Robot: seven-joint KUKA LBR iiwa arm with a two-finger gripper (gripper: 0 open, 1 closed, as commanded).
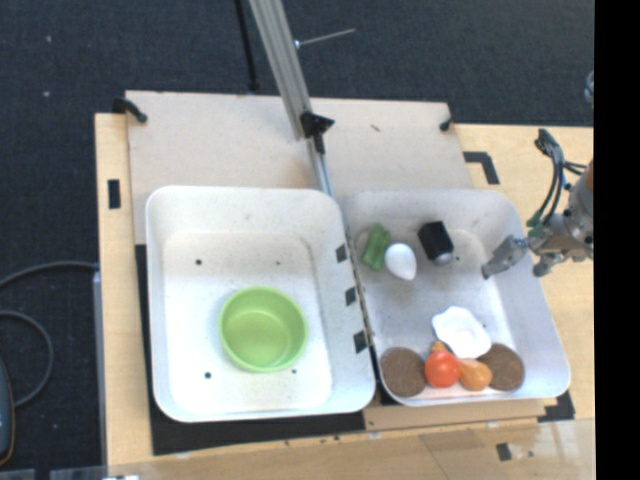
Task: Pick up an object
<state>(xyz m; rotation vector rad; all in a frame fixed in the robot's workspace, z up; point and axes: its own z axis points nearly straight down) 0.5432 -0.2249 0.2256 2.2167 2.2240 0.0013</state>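
Setting: dark carpet surrounds a pale wooden bench (110, 268); I watch from a fixed camera above, at a slant.
Left bin (170, 218): shallow and white, it holds one lime green bowl (263, 328), upright, toward the bin's 6 o'clock.
Right bin (545, 338): shallow and white, touching the left bin along its 9 o'clock wall, and it holds every small object I can choose from.
Right bin, 12 o'clock half: a green piece (375, 247) lies just beside a white egg shape (401, 261); a small black block (435, 241) sits near them, toward 3 o'clock.
Right bin, 6 o'clock half: a flat white piece (461, 331) rests above a row of a brown disc (403, 369), a red ball (442, 369), a small orange piece (475, 374) and a second brown disc (506, 367).
Gripper (503, 258): it hangs at the right bin's 3 o'clock rim, near the black block but apart from it.
Fingers: I cannot tell how they stand; I see nothing between them.
Progress: I judge the pick not yet made, since all objects lie on the bin floor.
Left to do: choose one object, descend, close and lift.
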